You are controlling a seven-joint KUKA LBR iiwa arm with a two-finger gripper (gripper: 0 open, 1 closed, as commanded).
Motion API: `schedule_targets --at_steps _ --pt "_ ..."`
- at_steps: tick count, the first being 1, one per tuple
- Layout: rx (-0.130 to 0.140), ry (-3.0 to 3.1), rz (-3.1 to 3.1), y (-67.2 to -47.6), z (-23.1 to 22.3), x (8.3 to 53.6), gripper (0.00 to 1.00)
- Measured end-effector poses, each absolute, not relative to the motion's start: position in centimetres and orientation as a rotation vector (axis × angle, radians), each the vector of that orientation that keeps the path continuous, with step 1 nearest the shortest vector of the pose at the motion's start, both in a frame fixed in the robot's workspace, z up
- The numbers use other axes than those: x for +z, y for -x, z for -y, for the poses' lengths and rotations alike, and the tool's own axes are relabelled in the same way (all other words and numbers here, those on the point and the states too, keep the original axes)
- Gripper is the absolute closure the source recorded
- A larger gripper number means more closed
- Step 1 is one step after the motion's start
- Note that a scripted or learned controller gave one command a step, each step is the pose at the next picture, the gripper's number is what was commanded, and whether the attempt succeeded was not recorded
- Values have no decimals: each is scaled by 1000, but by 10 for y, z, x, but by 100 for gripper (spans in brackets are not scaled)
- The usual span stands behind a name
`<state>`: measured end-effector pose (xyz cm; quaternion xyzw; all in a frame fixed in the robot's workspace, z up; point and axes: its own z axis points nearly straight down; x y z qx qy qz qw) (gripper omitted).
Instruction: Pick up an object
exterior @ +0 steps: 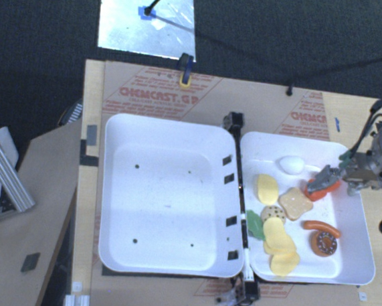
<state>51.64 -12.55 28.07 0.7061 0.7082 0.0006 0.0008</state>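
The right bin [356,219] holds several toy foods. Among them are a white egg [290,164], a yellow chip [266,188], a toast slice [295,204], a speckled cookie [274,213] and a green leaf [255,224]. Two more yellow pieces [279,238] lie near the bin's front. A red sausage [321,227] and a chocolate donut [323,244] sit toward the right. My gripper [324,176] reaches in from the right, low over the bin's upper right part. It sits right at a red-orange piece [322,189] beside the toast, partly covering it. Whether it grips that piece I cannot tell.
The left bin [167,194] stands beside the right one, with black clips [229,179] along the shared wall. A metal sheet [147,17] lies behind the bench, and an aluminium frame [1,171] stands at the left.
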Motion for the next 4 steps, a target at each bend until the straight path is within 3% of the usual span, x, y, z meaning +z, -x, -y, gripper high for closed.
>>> schedule_targets --at_steps 1,2,3,4 --pt "-9 -2225 -2229 -555 137 139 0" --pt "8 -2211 -2226 -629 115 83 0" --pt "-5 -2227 -2215 -529 169 85 0" --pt "3 -2216 -2221 -533 165 95 100"
